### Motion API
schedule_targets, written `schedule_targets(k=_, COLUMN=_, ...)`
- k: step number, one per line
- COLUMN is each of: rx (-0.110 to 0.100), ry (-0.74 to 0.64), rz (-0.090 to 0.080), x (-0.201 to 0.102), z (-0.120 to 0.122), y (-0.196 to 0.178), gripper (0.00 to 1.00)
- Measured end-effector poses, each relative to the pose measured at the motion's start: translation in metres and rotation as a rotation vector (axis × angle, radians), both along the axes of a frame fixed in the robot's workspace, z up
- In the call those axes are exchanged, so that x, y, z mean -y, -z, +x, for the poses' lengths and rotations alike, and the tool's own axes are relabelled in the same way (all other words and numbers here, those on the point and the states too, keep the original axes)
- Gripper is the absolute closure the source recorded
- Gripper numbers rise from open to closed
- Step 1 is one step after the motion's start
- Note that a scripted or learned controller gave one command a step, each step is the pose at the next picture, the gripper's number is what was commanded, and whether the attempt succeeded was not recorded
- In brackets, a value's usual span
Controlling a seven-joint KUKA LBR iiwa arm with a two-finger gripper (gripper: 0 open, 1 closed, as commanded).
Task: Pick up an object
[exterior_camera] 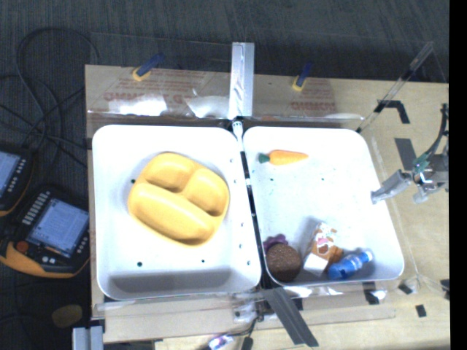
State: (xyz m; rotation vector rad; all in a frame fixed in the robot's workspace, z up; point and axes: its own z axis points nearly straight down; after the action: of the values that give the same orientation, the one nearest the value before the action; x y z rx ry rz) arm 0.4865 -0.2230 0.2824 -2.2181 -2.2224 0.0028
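Counter (416, 268): pale wood, carrying two shallow white bins side by side, on a dark carpeted floor.
Left bin (102, 195): holding one thing, a large yellow loaf (177, 197), lumpy and glossy, lying a little above the bin's middle and apart from all four walls.
Right bin (328, 195): holding five smaller things, with a bare stretch in the middle.
Carrot (286, 157): orange with a green tip pointing left, lying flat near the far wall of the right bin, well apart from the rest.
Brown ball (283, 259): round and dark, in the near left corner of the right bin, close to the divider between the bins.
Purple piece (275, 241): small, just behind the brown ball and touching it; too small to identify.
Small carton (323, 250): white and orange, tilted, right of the brown ball by the near wall.
Blue bottle (349, 264): lying on its side, touching the small carton on its right, close to the near wall.
Metal strip (242, 79): standing behind the bins, in line with the seam between them.
Clips (147, 67): blue and yellow, one behind each bin on the clear sheet at the far edge.
Grey bracket (394, 184): just outside the right bin's right wall.
Handheld controller (55, 232): on the floor left of the counter, with black cables (44, 86) looping beyond it.
End effector state: cannot tell whether open or closed.
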Motion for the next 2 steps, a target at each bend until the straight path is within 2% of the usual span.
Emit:
schedule_targets(k=1, rx=0.025, ry=-0.284, rz=-0.005, x=-0.002, z=0.006, y=0.166, gripper=0.0)
schedule_targets(k=2, rx=0.002, ry=-0.395, rz=0.001, x=-0.053, z=0.021, y=0.13, gripper=0.0)
